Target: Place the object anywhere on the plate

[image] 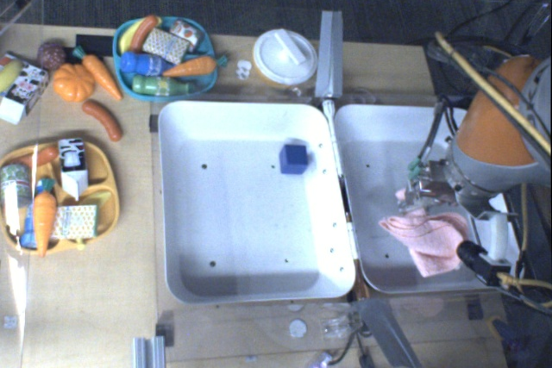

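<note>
While the jaws (pixel 420 190) sit low over the pink cloth (pixel 429 239) in the right bin (pixel 379 142), you cannot tell whether they are parted or closed. The cloth looks soft, light and limp; pinch a raised fold near its bunched top. A blue block (pixel 294 158) lies in the left bin (pixel 224 254).

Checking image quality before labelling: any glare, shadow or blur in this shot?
Camera view: even, soft lighting; the left bin shows a faint shadow along its near wall; the blue block is slightly soft; the gripper over the pink cloth is hard to resolve.
</note>
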Action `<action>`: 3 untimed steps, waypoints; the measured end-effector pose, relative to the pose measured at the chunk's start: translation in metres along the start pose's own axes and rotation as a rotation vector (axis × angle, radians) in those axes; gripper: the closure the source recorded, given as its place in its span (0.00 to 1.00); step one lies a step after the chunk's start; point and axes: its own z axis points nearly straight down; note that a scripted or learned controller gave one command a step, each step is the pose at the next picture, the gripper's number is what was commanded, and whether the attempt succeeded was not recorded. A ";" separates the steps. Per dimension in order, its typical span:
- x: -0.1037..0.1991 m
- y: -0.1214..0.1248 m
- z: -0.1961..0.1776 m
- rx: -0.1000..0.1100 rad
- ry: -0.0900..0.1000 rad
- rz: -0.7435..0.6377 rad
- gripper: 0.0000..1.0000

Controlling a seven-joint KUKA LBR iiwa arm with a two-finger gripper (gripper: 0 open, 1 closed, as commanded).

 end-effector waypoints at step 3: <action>0.101 0.013 -0.029 -0.007 -0.001 -0.816 1.00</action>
